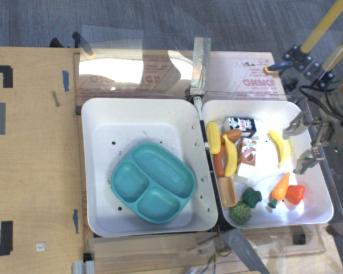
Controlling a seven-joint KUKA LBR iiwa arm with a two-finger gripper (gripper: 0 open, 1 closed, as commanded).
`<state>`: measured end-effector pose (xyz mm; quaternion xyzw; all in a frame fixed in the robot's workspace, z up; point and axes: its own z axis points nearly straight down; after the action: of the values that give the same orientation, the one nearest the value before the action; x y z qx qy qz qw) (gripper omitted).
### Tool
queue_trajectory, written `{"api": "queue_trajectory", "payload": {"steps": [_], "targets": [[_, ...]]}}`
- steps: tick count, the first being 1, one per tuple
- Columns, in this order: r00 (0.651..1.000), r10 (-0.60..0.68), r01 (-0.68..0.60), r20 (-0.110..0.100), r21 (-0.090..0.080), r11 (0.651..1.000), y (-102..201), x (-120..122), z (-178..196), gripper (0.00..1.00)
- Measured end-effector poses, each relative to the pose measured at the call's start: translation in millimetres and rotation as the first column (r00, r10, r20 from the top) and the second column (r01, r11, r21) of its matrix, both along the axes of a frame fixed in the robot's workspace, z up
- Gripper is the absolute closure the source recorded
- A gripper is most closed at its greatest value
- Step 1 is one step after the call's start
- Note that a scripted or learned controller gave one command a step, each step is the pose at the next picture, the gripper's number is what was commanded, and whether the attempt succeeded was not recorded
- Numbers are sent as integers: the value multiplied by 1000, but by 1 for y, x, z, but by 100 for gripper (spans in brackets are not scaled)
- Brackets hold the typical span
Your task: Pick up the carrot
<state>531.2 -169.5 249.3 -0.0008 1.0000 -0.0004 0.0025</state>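
Observation:
The carrot point(280, 188), orange with a small green top at its lower end, lies tilted near the front right of the right bin point(319, 213). It touches a red pepper point(296, 194) on its right. My gripper point(298, 147) hovers over the bin's right side, above and to the right of the carrot. Its two metal fingers are spread open with nothing between them. A yellow banana point(280, 146) lies just left of the fingertips.
The right bin also holds corn point(213, 137), a second banana point(231, 157), a hot dog point(218, 163), a milk carton point(241, 124), a boxed item point(248, 152), bread point(227, 192) and two broccoli pieces point(251, 197). A teal divided plate point(153, 181) sits in the left bin point(97, 130).

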Motion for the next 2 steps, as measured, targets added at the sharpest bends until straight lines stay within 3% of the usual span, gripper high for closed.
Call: {"api": "queue_trajectory", "payload": {"steps": [1,2], "targets": [[989,151,-151,-11,6,989,-3,-36,-128,0],[995,103,-103,2,-1,995,1,-44,-162,0]]}}
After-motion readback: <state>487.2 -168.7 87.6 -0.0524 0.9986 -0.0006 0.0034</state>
